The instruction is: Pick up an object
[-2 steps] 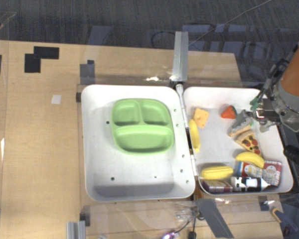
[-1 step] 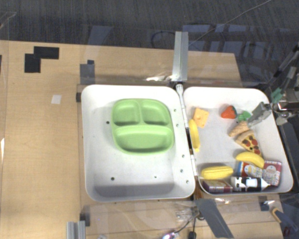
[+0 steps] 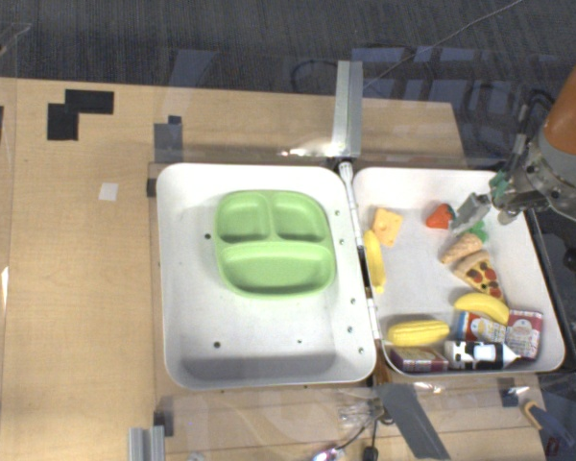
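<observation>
Nearest the camera, along the front wall of the right bin (image 3: pixel 547 358), lie a dark bottle (image 3: pixel 475 355) on its side, a corn cob (image 3: pixel 418 333) and a red-and-white packet (image 3: pixel 514 331), with a banana (image 3: pixel 482 306) just behind them. Further back in that bin sit a pizza slice (image 3: pixel 472 270), a wedge of yellow cheese (image 3: pixel 388 227) and a red strawberry (image 3: pixel 440 216) with a green top, while a second banana-like yellow piece (image 3: pixel 373 260) lies against the bin's left wall. That makes two white bins side by side on the wooden surface (image 3: pixel 67 257) — the left bin (image 3: pixel 187 344) carries one green divided plate (image 3: pixel 273 242) with three compartments. One arm (image 3: pixel 571 137) comes in from the right, orange band high near the frame's edge, its grey wrist angled down and leftward over the back right corner of the right bin. Its claw (image 3: pixel 475 209) hangs just beside the strawberry and above the pizza slice's near end — whether it is spread or closed I cannot tell, and nothing is seen caught in it. All the toys rest on the bin floor.
</observation>
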Controlling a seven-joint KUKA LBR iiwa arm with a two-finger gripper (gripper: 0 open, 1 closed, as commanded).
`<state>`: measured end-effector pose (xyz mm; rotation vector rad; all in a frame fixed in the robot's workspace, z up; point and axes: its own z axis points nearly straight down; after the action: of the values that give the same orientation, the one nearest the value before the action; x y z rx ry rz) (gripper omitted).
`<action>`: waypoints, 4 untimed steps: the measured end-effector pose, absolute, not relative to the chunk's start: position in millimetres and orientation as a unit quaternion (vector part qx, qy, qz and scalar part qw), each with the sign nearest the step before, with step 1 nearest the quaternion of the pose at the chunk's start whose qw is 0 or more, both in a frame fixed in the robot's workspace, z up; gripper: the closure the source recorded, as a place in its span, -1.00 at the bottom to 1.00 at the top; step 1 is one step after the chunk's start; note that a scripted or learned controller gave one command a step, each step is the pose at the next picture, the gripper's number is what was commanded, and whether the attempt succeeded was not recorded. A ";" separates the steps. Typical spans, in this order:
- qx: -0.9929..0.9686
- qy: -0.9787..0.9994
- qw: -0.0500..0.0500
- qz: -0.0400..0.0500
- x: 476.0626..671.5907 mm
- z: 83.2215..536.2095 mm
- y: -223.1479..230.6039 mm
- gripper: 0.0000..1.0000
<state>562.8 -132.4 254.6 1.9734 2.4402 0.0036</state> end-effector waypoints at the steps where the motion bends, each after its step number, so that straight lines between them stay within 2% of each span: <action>1: 0.711 0.703 0.002 0.002 547.2 247.7 -131.0 -1.00; 2: 0.693 0.721 0.001 0.001 645.5 141.4 -172.5 -1.00; 3: 0.748 0.664 0.003 0.003 637.9 97.0 -197.6 -1.00; 4: 0.746 0.666 0.005 0.004 639.7 109.3 -196.6 1.00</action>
<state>639.7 -196.6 109.3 2.3348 2.0866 0.0113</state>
